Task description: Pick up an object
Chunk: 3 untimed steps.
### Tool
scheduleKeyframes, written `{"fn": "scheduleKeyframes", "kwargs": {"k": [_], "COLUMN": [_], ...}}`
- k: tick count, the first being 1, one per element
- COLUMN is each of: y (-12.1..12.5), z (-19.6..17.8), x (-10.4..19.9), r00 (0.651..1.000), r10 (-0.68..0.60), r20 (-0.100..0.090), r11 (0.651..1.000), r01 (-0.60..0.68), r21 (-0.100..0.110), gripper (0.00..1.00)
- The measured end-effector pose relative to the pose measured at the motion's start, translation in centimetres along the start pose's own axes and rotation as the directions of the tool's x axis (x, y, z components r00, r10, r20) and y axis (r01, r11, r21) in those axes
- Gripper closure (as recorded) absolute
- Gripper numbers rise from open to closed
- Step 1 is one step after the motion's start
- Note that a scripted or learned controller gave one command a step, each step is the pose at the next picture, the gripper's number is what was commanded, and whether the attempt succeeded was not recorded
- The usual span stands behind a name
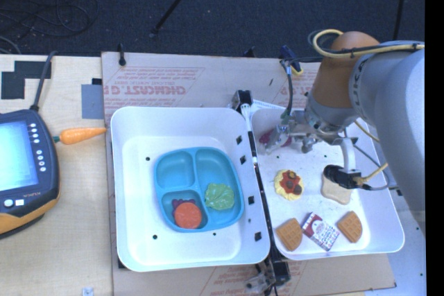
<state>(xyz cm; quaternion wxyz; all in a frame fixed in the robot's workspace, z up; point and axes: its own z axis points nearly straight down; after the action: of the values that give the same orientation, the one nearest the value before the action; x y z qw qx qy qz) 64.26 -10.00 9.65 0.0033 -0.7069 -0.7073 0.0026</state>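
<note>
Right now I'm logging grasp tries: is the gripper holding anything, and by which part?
Cannot be told. The gripper sits low over the right bin, and no object shows in it.

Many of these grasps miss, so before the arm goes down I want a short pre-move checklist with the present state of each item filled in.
1. End effector over the right bin: ok, at its upper left part.
2. Object between its fingers: cannot tell; it is seen from above and its tip is hidden.
3. Targets in the right bin: ok; pizza toy, two waffle pieces, small carton, bread slice.
4. Targets apart from each other: not ok for the carton, close beside the left waffle piece.
5. Left bin undisturbed: ok; blue tray holds its tomato and lettuce.
</note>
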Motion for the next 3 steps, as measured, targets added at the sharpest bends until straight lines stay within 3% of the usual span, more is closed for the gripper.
{"fn": "scheduleKeyframes", "kwargs": {"k": [3], "y": [0.1], "z": [0.9], "x": [1.5], "r00": [1.000], "r10": [-0.001], "r20": [0.000], "r11": [1.000], "r01": [0.001], "r21": [-0.004], "gripper": [0.00]}}
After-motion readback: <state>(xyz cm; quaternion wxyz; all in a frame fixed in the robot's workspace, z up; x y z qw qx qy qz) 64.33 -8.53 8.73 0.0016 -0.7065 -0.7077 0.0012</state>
